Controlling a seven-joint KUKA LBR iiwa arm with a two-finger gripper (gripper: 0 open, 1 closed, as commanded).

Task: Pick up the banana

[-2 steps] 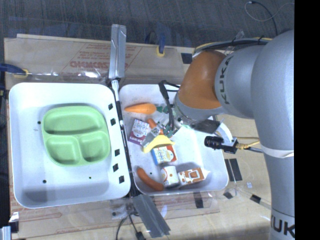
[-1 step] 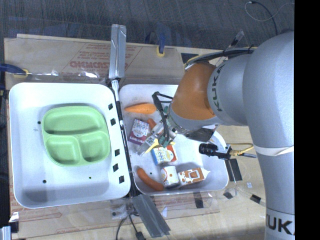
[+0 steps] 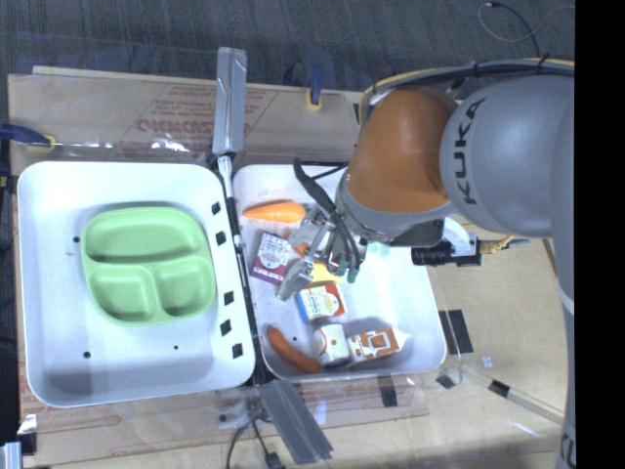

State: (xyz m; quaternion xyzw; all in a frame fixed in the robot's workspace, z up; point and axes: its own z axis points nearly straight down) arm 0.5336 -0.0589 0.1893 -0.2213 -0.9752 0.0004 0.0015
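Gripper (image 3: pixel 311 262) hung over the middle of the right bin (image 3: pixel 422 306), fingers spread apart with nothing between them. No banana could be made out for certain among the clutter. A carrot (image 3: pixel 274 211) lay at the far left of that bin, a sausage (image 3: pixel 291 351) at its near left. A green divided tray (image 3: pixel 148 264) sat in the left bin (image 3: pixel 44 291).
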